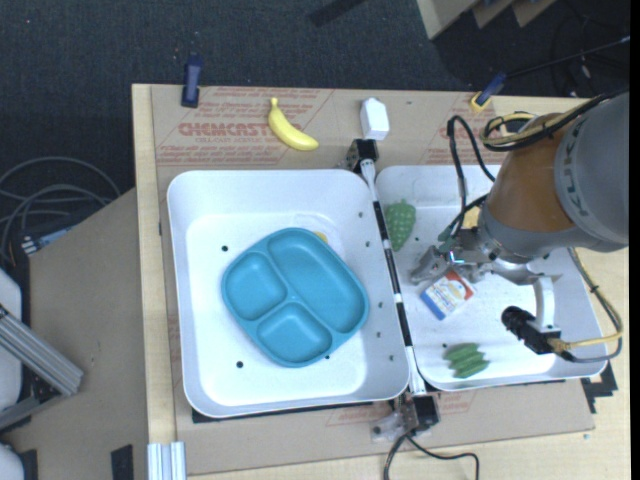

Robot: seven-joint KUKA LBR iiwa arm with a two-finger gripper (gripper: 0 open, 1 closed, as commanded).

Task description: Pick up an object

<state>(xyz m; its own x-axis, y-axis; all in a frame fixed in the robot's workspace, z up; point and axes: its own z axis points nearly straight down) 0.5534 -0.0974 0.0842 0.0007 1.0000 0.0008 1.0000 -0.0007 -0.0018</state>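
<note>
My gripper [437,264] hangs low in the right bin [520,190], near its left side. Just below and beside it lies a small white carton [447,295] with red and blue print; I cannot tell whether they touch. A bumpy green piece like a grape bunch [400,222] rests against the bin's left wall, up and left of the gripper. A smaller green item [465,360] sits near the bin's front edge. The grey arm with its orange band [535,183] covers the bin's right half.
The left bin [200,268] holds a blue divided plate [293,294] with a bit of yellow [319,236] peeking out behind it. A toy banana [289,128] lies on the bench behind the bins. Black cables [462,168] loop over the right bin.
</note>
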